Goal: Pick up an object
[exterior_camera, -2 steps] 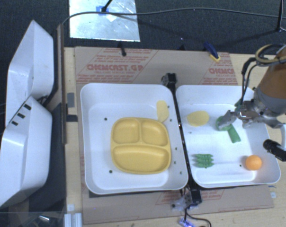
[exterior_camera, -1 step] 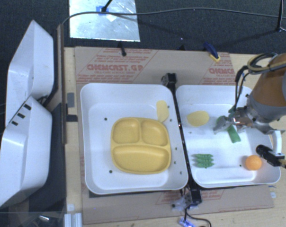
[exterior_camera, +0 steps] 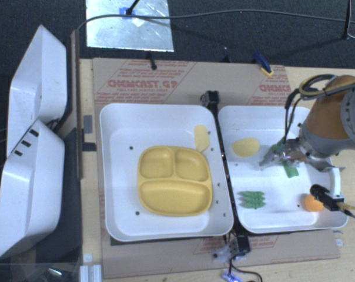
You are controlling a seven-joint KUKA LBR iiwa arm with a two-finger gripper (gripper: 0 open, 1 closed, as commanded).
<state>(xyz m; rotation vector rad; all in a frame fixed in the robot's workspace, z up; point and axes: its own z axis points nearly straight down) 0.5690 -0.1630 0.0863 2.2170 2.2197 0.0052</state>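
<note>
1. Nearest you, the left bin (exterior_camera: 116,216) holds a yellow tray (exterior_camera: 174,180).
2. Brown board (exterior_camera: 166,81) underlies both bins; dark floor (exterior_camera: 36,4) surrounds it.
3. The gripper (exterior_camera: 283,156) sits in the right bin (exterior_camera: 271,223) over a green piece (exterior_camera: 291,170); you can't tell its state.

Right bin (exterior_camera: 242,219) contents: flat pale yellow oval piece (exterior_camera: 245,147) near upper left; green ridged pod-like item (exterior_camera: 252,200) lying crosswise near front, left of centre; small orange round object (exterior_camera: 311,202) at front right corner; small green piece (exterior_camera: 291,170) mid-bin, just beside claw (exterior_camera: 277,155), contact unclear.
</note>
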